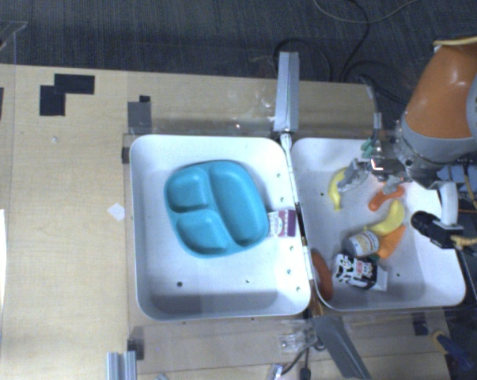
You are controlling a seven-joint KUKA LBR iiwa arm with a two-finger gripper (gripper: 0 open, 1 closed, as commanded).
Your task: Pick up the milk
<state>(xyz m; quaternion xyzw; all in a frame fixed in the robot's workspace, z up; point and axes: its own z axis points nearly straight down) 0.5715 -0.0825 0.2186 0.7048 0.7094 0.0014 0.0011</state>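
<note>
While the arm (pixel 452 93) reaches in from the right, its wrist hangs over the upper part of the right bin (pixel 428 291) and the gripper (pixel 357 172) points left, above a yellow banana (pixel 335 190). Whether it is open or closed I cannot tell. The milk (pixel 357 271), a black-and-white carton, lies near the bin's front, below a can (pixel 365 242), well apart from the gripper.

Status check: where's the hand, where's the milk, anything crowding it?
Hand over right bin, upper part, beside banana. Milk at bin's front, untouched. Can and carrot crowd it.
</note>
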